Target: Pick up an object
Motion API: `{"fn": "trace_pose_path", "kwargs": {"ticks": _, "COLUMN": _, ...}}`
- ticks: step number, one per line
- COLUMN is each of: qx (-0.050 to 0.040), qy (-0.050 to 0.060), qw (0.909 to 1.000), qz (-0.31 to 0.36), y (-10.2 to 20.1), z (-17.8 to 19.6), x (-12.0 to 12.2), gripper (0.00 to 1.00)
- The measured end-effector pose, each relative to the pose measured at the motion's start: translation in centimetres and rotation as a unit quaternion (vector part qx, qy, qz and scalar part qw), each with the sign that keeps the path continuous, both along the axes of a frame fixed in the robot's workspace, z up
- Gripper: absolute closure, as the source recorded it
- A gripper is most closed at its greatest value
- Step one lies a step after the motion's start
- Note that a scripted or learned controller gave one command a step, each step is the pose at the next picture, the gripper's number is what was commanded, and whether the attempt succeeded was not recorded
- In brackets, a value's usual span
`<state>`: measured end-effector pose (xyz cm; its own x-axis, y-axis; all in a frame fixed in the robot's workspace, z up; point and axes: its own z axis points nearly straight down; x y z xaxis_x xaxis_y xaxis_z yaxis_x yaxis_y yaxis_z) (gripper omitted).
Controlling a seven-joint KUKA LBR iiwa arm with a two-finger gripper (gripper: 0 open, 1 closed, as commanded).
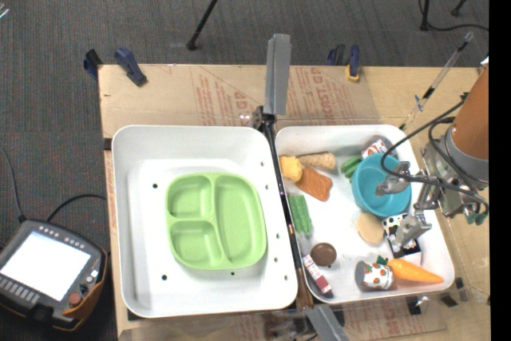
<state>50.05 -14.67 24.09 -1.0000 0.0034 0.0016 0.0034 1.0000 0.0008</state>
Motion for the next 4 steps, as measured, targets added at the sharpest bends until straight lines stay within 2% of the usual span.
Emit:
{"fn": "trace_pose_path", "kwargs": {"ticks": 1, "qx": 0.0014, "qy": 0.002, "qw": 0.9999, "qz": 0.014, "y": 3.5, "z": -15.6, "x": 0.5, "gripper": 0.0}}
{"fn": "trace_pose_path", "kwargs": {"ticks": 2, "qx": 0.0005, "qy": -0.002, "qw": 0.9973, "qz": 0.073, "y": 5.7, "z": -15.3, "x": 8.1, "gripper": 0.0}}
{"fn": "trace_pose_path", "kwargs": {"ticks": 3, "qx": 0.0001, "qy": -0.002, "qw": 0.9996, "qz": 0.029, "y": 6.5, "z": -15.3, "x": 12.0, "gripper": 0.0}}
{"fn": "trace_pose_path", "kwargs": {"ticks": 4, "qx": 0.0003, "qy": -0.001, "qw": 1.0, "qz": -0.002, "y": 5.7, "z": -15.4, "x": 10.4, "gripper": 0.0}}
